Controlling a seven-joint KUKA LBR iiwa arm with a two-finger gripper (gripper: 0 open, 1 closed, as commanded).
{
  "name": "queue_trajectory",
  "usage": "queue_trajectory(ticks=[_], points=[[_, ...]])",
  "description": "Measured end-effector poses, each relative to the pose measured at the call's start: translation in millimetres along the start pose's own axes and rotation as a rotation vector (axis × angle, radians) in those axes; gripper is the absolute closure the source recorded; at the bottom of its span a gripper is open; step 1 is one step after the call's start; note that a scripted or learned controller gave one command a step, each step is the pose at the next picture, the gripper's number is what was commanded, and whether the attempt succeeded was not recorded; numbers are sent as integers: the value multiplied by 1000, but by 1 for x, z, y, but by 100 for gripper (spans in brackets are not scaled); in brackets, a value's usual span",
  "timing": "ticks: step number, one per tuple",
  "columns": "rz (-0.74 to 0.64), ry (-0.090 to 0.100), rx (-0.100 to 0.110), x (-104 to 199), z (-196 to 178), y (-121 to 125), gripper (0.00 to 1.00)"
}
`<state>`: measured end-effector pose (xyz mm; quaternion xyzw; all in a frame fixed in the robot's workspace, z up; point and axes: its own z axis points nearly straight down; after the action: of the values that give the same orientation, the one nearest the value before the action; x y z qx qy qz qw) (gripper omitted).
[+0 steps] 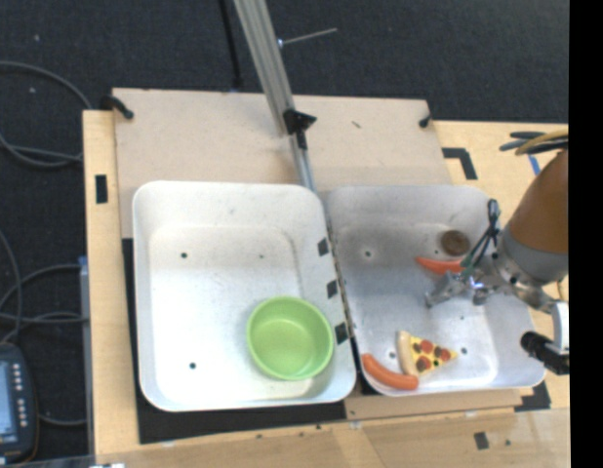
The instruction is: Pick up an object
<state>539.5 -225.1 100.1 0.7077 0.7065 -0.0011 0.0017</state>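
**Arm low over the right bin, near the scattered play food**

The table (223,135) carried two shallow white bins side by side. The left bin (184,242) held a light green bowl (290,336), which sat upright near the bin's front right corner, close to the wall shared with its neighbour. The right bin (380,222) held several small things. A slice of toy pizza (422,353) lay flat toward the front, its point aimed roughly at the back of the bin. Just beside it, at the front left corner, an orange-red sausage (389,373) lay along the curved rim. Farther back, a small brown round piece (455,242) rested on the bin floor, and a thin orange-red stick-like item (438,263) lay just in front of it, near the metal parts of the arm's wrist.

The arm (541,222) came in from the right edge, its orange band above the grey wrist. The hand (456,289) hung low over the right half of the right bin, between the brown piece and the pizza slice. Its metal parts were small and blurred, so how far apart they stood could not be told, nor whether anything was caught between them. The orange-red stick lay close to the hand; whether they touched was unclear.

A slanted aluminium pole (267,57) crossed the upper part of the view, ending at the back edge between the bins.
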Motion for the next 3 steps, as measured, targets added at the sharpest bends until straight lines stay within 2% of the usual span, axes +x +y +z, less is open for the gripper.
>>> queue_trajectory(ticks=[1,2,3], points=[[2,1,-5,0,-12,1,100],[-2,3,-5,0,-56,0,100],[-7,1,-8,7,-117,3,100]])
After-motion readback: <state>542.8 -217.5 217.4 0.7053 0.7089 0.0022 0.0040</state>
